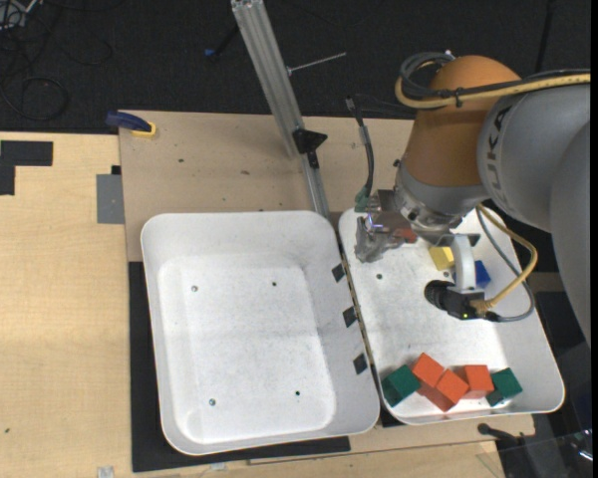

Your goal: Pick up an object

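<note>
My gripper (371,239) hangs over the far left part of the right bin (538,361), close to the divider between the bins. The grey arm with its orange band (456,118) covers the bin's far end. Several blocks lie in a cluster at the bin's near edge: a green block (401,383), orange blocks (429,370) (475,378) and another green block (504,384). A yellow block (441,257) and a blue block (481,273) lie partly hidden under the wrist and its cable. Nothing shows under the gripper.
The left bin (169,242) stands beside the right one, with black clips (350,316) along the shared edge. A slanted aluminium bar (274,78) rises behind the bins. A black cable (508,287) loops off the wrist over the right bin.
</note>
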